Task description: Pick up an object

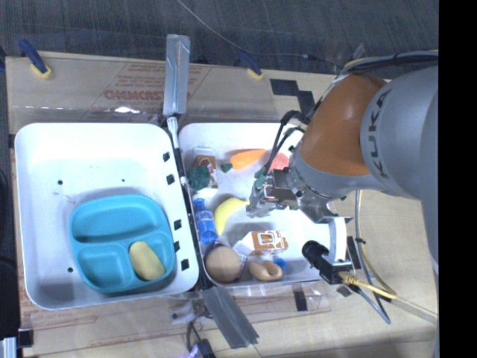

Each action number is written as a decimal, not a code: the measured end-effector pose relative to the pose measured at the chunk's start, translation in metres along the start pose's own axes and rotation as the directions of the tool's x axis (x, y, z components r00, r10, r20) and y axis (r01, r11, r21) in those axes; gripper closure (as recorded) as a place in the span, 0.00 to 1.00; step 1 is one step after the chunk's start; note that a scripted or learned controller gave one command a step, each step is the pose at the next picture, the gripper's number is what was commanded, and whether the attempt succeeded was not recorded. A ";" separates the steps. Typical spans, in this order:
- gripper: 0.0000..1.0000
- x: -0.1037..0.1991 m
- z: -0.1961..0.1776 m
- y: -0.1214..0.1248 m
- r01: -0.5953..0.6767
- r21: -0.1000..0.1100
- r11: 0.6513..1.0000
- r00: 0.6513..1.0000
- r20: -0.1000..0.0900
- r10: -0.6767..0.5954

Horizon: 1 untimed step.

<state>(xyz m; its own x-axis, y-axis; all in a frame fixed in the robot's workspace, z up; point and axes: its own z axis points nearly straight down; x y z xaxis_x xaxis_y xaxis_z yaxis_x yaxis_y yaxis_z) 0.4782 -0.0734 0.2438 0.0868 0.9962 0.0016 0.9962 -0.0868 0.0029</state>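
Observation:
My gripper [262, 198] hangs low in the middle of the right bin [223, 131], just right of a yellow banana-like toy [227, 210]. The arm covers the bin's right half. Around the gripper lie an orange carrot [247, 157], a dark green toy [199, 177], a blue bottle [204, 224], a small orange-and-white packet [268, 241], a brown round potato [222, 264] and a tan peanut-shaped toy [264, 270]. A red piece [279, 160] peeks out beside the wrist.
The left bin [45, 148] holds a blue divided tray [112, 215] with a yellow-tan potato-shaped toy [147, 260] in its lower right compartment. A metal bar [176, 73] runs up from the divider between the bins. Cables trail at lower right.

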 end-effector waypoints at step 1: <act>0.00 -0.001 0.002 -0.001 -0.001 0.004 1.000 1.000 0.001 0.001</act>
<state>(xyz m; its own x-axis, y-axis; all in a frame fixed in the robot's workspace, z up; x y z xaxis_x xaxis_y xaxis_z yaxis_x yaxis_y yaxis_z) 0.4774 -0.0739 0.2420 0.0882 0.9961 0.0009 0.9961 -0.0882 -0.0013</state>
